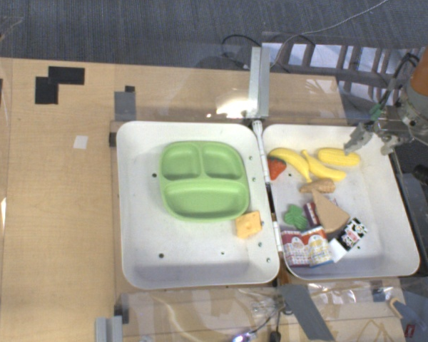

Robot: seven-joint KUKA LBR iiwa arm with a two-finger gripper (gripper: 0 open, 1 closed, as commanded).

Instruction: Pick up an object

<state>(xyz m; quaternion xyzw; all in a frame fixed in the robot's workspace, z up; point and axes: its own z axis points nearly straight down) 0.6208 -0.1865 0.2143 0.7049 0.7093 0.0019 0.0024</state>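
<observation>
My gripper hangs over the back right corner of the right bin, its two fingers spread apart and nothing between them. Its left fingertip is just right of and above a yellow banana. A second, longer banana lies to the left, beside a red strawberry. In front of them sit a tan bread piece, a green leafy toy, a brown wedge, a red and white carton and a black and white box.
The left bin holds a green divided plate and a yellow cheese wedge near its front right. A metal divider post stands behind the bins. Cables and frame bars lie behind the right bin.
</observation>
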